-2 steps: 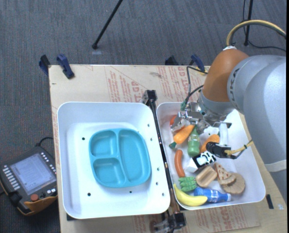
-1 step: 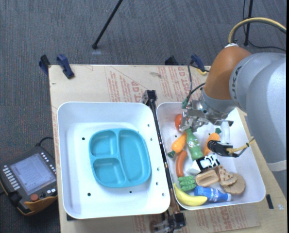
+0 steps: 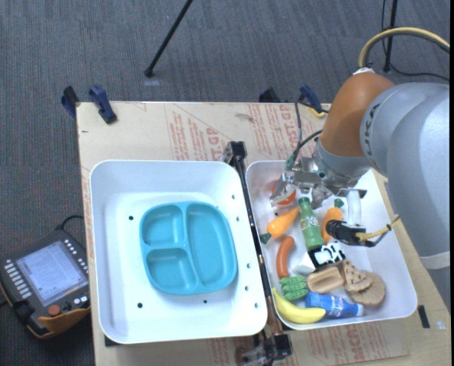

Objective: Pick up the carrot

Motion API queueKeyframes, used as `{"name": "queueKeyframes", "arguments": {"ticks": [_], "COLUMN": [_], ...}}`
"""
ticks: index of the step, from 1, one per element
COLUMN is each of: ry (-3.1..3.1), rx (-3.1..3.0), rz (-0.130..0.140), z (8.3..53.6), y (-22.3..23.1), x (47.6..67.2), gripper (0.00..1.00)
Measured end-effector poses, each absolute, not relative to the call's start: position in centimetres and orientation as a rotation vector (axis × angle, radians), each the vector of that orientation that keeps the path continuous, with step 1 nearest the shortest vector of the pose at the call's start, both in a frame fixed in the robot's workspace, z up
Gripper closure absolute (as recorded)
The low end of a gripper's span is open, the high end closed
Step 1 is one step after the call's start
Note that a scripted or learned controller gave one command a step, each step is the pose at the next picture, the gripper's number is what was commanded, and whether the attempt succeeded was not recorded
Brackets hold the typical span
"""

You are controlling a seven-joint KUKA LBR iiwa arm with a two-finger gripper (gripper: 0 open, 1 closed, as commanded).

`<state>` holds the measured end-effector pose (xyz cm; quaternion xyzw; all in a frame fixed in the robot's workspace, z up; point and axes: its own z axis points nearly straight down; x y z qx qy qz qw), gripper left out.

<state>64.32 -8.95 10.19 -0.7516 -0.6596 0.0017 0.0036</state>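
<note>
The grey arm (image 3: 410, 143), smooth and rounded with its glossy orange band (image 3: 352, 117), hangs over the right bin (image 3: 398, 269), and the gripper (image 3: 309, 189) sits low among the toys. How its grip stands I cannot tell; the metal parts blur together there. The carrot (image 3: 282, 223), a tapered orange plastic piece, lies near the bin's left wall, just below and left of the gripper and not visibly held. Beside it stands out a green bottle (image 3: 310, 226). Lower down lie an orange-red sausage (image 3: 285, 255), a curved yellow banana (image 3: 297, 309), a blue tube (image 3: 332, 304) and tan bread shapes (image 3: 345, 279). In the left bin (image 3: 112, 280) sits a teal divided plate (image 3: 188, 247) with rounded corners. Both bins rest on a brown cardboard-topped bench (image 3: 181, 128) over dark grey carpet (image 3: 59, 36). A pendant controller (image 3: 43, 280) lies on the floor at left.
</note>
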Motion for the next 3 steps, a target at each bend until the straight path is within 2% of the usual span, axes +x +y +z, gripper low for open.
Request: {"name": "queueKeyframes", "arguments": {"ticks": [1, 2, 3], "ry": [-2.024, -2.018, -1.734], "rx": [-2.396, -2.399, -2.616], "rz": [0.004, 0.003, 0.002], "z": [8.7, 9.7, 18.8], "y": [-9.4, -9.4, -5.7], "x": [57.9, 57.9, 57.0], "gripper": [0.0, 1.0, 1.0]}}
